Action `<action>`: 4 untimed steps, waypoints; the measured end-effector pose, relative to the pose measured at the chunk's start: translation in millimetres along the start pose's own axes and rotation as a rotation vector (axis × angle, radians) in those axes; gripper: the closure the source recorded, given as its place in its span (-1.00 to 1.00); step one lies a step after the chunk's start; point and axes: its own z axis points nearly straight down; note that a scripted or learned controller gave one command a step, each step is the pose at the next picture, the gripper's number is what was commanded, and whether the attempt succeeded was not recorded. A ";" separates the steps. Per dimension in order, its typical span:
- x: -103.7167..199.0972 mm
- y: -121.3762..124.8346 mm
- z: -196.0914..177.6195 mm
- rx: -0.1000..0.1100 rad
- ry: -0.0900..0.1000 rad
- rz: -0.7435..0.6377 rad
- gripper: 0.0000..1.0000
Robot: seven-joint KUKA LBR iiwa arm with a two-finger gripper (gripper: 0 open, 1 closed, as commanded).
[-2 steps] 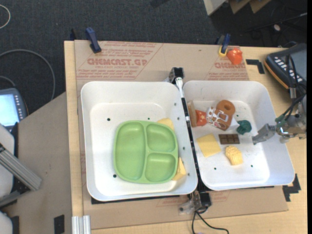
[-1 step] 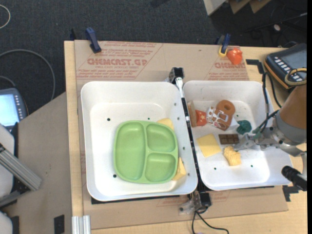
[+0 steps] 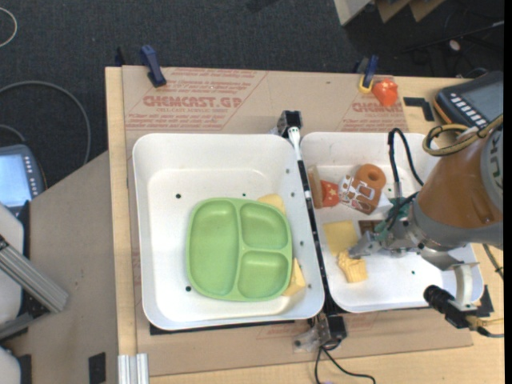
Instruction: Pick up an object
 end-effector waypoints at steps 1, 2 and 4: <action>32.2 76.0 0.9 -0.002 0.000 -0.004 -1.00; 28.0 23.3 -0.6 -0.002 0.001 0.007 -1.00; 107.3 -1.6 -106.0 0.009 0.002 0.001 1.00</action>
